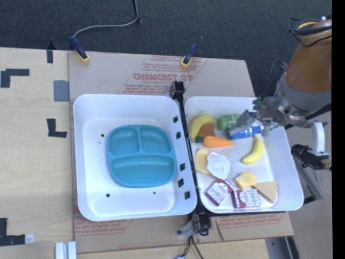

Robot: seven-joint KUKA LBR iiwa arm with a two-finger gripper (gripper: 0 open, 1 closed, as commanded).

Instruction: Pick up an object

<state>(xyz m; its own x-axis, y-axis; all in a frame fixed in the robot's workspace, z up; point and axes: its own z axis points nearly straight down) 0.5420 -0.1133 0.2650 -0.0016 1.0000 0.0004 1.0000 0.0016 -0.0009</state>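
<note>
Judging from how things lay, the task was at its gripping step and was not yet finished. The gripper [242, 124] was seen low in the right bin [294, 190], at the bin's twelve o'clock side, with a small blue bottle [245, 130] lying between its fingers. The fingers were set narrowly about that bottle, though a firm hold could not be confirmed, and the bottle seemed not to have been raised clear of the pile. A lift was left to be done.

Close company was kept around the bottle: a green item [226, 121] touched it at nine o'clock, a carrot [218, 142] lay just beside it at seven o'clock, and a banana [254, 151] curved away at five o'clock. Further toward six o'clock, cheese wedges [257, 186] and red packets [233, 195] were gathered near the bin's rim. Little sideways room was offered there; the freest way was judged to be straight up.

The left bin [86, 112] carried a blue divided plate [142, 156], with bare floor around it.
</note>
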